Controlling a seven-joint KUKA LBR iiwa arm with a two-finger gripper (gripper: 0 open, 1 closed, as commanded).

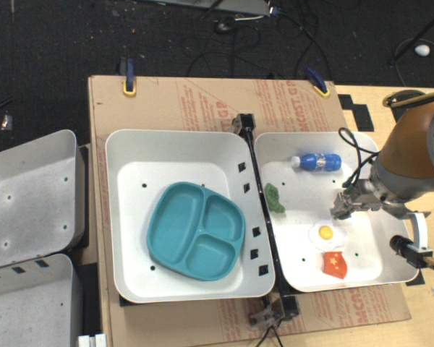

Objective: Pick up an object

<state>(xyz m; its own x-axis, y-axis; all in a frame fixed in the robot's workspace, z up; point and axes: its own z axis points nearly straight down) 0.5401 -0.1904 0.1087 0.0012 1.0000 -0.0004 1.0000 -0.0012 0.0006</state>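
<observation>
A red block [335,264] with small yellow marks is seen in the near corner of the right bin [304,277]. Just beyond it, a fried-egg toy [325,233] is laid flat on the bin floor. The gripper [341,210] is held just past the egg, above the floor, at the end of the grey arm [412,154] with its orange band; whether it is spread or closed cannot be told, and nothing is seen held in it. A green leafy piece [275,198] is found beside the bin's left wall. A blue bottle [317,163] lies on its side towards the far wall. In the left bin [123,194], a teal divided plate [196,230] is set.
</observation>
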